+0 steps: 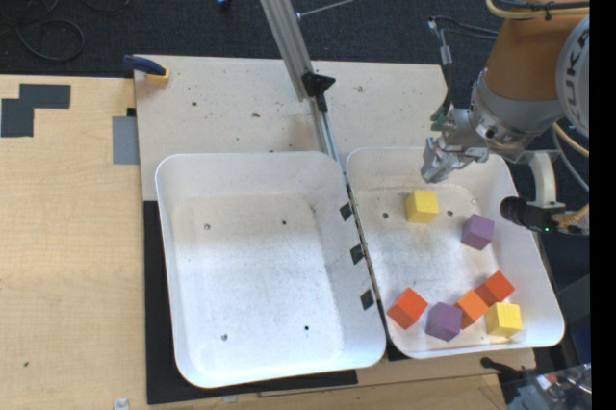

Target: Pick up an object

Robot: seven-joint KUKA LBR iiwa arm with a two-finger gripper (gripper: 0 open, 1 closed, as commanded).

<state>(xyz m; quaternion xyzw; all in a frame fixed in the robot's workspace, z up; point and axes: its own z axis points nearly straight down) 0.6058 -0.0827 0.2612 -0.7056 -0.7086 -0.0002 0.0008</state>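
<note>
Nearest the camera, along the front of the right bin (539, 302), I record a cluster of blocks: a yellow block (504, 319) at the front right, an orange block (472, 305) just beside it, a red block (497, 286) touching the orange one from behind, a purple block (444, 320) to the orange one's left, and a red-orange block (408, 307) just left of that. Left bin (192, 206) sits alongside, touching the right bin at a shared edge marked by small black clips (354, 253). Farther back in the right bin, a second purple block (477, 231) lies near the right wall, apart from the cluster. A second yellow block (421, 206) lies left of it, toward the middle of the bin's rear half. My pincer (439, 165) hangs above the rear of the right bin, just behind and slightly right of that yellow block; nothing is seen between its tips, and whether they stand apart or together I cannot tell from this angle. Behind the bins, the speckled board (231, 100) carries a slanted metal rail (284, 18), with a blue-and-yellow clamp (146, 66) at the board's far left corner.
</note>
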